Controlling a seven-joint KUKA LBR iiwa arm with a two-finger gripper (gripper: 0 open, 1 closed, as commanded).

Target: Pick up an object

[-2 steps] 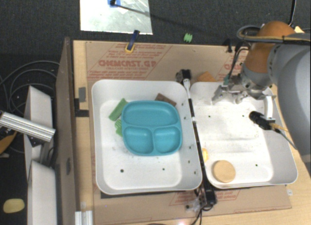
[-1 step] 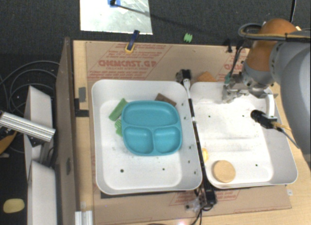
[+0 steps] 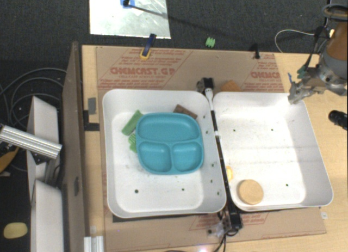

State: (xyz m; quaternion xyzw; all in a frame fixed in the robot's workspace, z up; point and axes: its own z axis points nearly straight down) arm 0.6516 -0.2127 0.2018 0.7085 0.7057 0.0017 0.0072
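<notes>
1. The step in hand seems to be the approach: the tool (image 3: 298, 94) hangs at the far right corner of the right bin (image 3: 304, 153), gripping nothing that I can see. I cannot tell its state.
2. Next, I think it must travel down to a target.
3. The nearest candidate, a round tan disc (image 3: 250, 191), lies flat, well apart from the tool, at the bin's opposite, near-left corner.

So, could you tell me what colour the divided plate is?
Light blue; the divided plate shows in the camera view, in the left bin.
</notes>
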